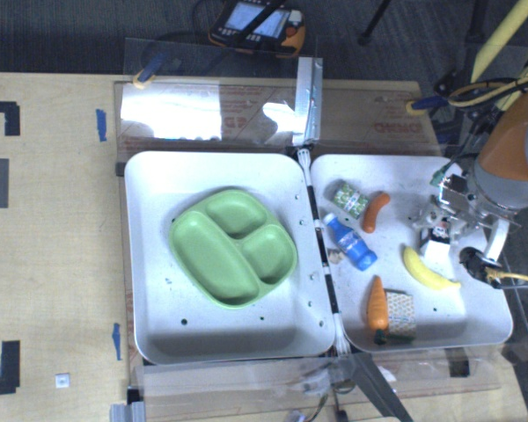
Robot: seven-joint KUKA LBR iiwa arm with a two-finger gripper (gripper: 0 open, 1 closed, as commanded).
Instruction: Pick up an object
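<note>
My gripper (438, 234) hangs above the banana (429, 271), grip state unclear; I should descend centred across its curve.

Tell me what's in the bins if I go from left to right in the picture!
Green plate → blue bottle → carrot → banana → gripper.
</note>
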